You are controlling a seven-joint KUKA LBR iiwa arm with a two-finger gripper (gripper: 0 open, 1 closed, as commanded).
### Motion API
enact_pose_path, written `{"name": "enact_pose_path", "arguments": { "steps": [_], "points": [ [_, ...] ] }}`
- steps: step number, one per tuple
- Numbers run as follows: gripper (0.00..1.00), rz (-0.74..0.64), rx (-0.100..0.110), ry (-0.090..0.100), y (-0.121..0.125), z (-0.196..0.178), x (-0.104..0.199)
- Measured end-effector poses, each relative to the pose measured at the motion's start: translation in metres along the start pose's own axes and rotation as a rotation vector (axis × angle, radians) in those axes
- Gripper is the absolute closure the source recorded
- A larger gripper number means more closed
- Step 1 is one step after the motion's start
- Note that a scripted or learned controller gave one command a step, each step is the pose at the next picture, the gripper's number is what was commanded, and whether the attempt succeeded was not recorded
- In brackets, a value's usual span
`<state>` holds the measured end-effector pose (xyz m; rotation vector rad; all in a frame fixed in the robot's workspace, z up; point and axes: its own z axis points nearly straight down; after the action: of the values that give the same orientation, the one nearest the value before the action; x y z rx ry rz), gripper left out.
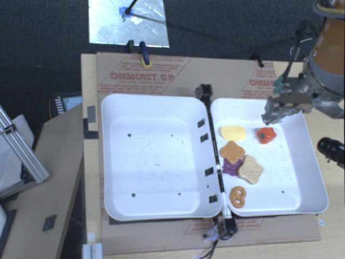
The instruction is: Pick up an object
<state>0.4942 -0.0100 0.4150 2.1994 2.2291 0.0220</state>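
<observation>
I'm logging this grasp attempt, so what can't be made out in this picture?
Purple piece: camera view, mostly covered by the orange piece and tan piece.
Claw and red piece: camera view, too blurred to tell whether they touch.
Arm: camera view, cut off by the top right corner.

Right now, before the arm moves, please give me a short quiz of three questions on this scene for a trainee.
1. True or false: the pretzel lies in the bin on the view's right.
2. Which lies nearest the gripper? A) red piece B) pretzel C) purple piece
3. How many pieces lie in that bin?

Key: 1 true; 2 A; 3 six.
</observation>
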Motion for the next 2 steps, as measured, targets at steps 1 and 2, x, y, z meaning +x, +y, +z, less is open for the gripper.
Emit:
{"name": "enact_pose_path", "arguments": {
  "steps": [1,2],
  "points": [
    [1.00,0.003,0.007,-0.001,-0.001,-0.060,0.051],
    [1.00,0.000,0.015,0.000,-0.006,-0.054,0.131]
  ]
}}
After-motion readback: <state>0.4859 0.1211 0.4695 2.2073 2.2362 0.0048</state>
